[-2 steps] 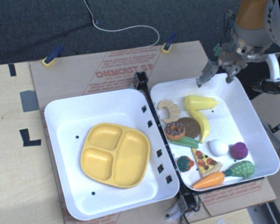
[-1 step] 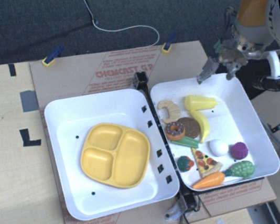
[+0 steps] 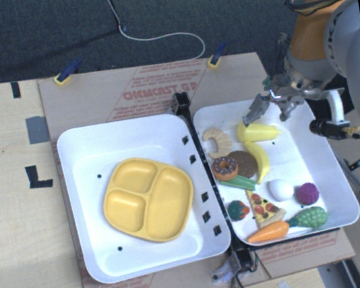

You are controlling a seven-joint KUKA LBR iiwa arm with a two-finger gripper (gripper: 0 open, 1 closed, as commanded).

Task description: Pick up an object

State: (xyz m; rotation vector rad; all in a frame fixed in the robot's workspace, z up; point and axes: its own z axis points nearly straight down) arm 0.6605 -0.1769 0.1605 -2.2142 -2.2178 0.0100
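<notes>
- Right bin, near edge: carrot and a green knobbly piece lie along the rim. Purple ball, pizza slice and a small dark-green piece sit just behind.
- Mid bin: egg, green pod, donut touching a brown disc. Toys lie loosely heaped, so most touch a neighbour.
- Far half: banana, a yellow block and a pale ring piece; any of these is a candidate pick.
- Left bin: yellow tray at its centre, apart from the toys.
- Gripper hangs over the right bin's far edge, fingers spread, nothing between them. One tip is just above the yellow block, probably the target.
</notes>
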